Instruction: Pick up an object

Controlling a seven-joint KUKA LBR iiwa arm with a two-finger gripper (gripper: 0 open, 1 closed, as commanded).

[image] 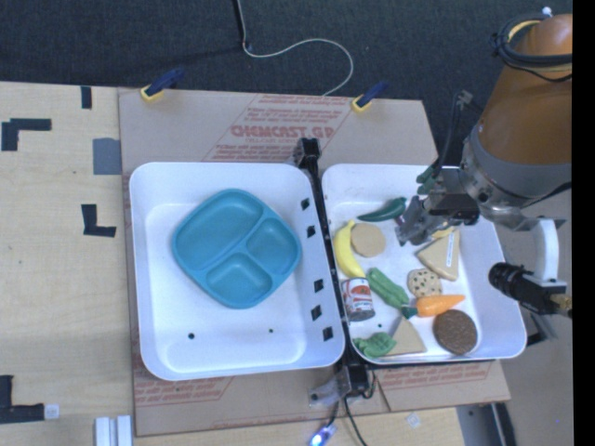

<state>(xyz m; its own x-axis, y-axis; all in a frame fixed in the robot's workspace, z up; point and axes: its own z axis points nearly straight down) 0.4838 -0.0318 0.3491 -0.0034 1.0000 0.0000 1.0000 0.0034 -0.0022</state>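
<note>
The right bin holds several toy foods: a yellow banana, a tan round biscuit, a dark green pepper, a cheese wedge, a green pickle, a speckled cracker, a carrot, a brown round cookie, a small can, a sandwich triangle and a green leaf. My gripper hangs over the bin's upper middle, between the pepper and the cheese wedge, right of the biscuit. I see nothing held in it.
A blue divided plate lies in the left bin. A black divider with clips runs between the bins. A black fixture juts in at the right bin's right edge. A cable loops behind the bench.
</note>
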